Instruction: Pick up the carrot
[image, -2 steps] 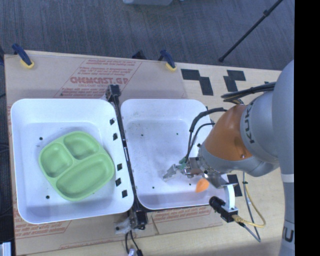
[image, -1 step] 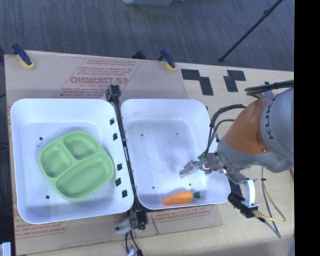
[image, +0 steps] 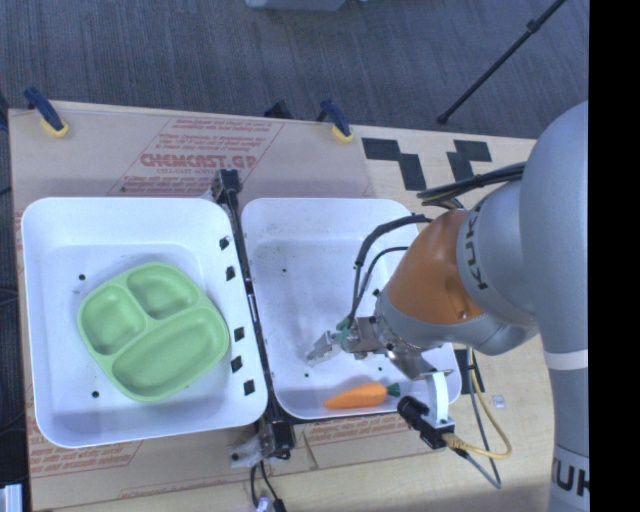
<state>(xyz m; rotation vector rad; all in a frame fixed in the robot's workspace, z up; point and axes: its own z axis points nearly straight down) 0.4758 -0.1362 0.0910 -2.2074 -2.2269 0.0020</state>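
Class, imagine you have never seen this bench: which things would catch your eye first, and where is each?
The big grey arm with its orange band reaches in from the right over the right bin. A bright orange carrot lies at that bin's near edge, just below the gripper. In the left bin sits a pale green divided plate.

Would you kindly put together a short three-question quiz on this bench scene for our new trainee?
1. True or false: the carrot lies in the right bin.
2. What does the left bin hold: (a) green divided plate, (b) carrot, (c) sponge?
3. Fill in: the gripper is above the ____ bin.

Key: 1 true; 2 a; 3 right.
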